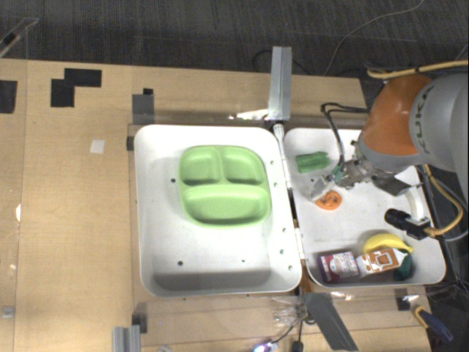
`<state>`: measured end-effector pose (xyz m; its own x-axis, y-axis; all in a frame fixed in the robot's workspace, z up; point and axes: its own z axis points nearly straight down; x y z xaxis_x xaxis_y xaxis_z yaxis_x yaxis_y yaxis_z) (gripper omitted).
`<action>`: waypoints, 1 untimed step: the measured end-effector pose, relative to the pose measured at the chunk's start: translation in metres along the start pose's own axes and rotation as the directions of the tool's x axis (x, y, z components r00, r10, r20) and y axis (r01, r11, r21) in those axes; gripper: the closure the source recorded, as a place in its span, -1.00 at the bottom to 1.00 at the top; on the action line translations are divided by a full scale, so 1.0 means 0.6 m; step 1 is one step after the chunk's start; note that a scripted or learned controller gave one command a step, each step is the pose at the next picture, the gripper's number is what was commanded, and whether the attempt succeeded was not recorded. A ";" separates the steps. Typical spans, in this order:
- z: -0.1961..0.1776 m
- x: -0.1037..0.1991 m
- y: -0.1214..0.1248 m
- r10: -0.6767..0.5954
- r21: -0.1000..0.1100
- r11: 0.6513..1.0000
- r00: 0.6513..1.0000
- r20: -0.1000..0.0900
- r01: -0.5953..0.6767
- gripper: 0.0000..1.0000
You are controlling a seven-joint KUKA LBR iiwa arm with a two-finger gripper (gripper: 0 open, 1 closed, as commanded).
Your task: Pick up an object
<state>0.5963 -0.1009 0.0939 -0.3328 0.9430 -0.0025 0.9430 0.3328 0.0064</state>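
I see the gripper [338,177] low in the right bin [432,266], upper centre, just above the orange piece [328,201]; I can't tell how its jaws stand. Green block [312,161] lies near the divider, and the banana [386,242] and carton [357,263] crowd the lower edge, with open floor between.

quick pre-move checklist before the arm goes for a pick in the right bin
1. Tool is over the right bin: ok.
2. A target lies near the tool: ok, the orange piece just below it and the green block beside it.
3. Tool already carries something: cannot tell.
4. Targets apart from each other: ok for the orange piece and green block; not ok for the banana, which touches the carton.
5. Green tray sits flat in the left bin, out of the way: ok.
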 end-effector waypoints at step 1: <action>0.001 0.037 -0.053 -0.205 -0.014 0.979 0.979 0.010 0.205 -1.00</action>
<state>0.5591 -0.0905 0.0930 -0.5192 0.8545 -0.0142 0.8543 0.5194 0.0193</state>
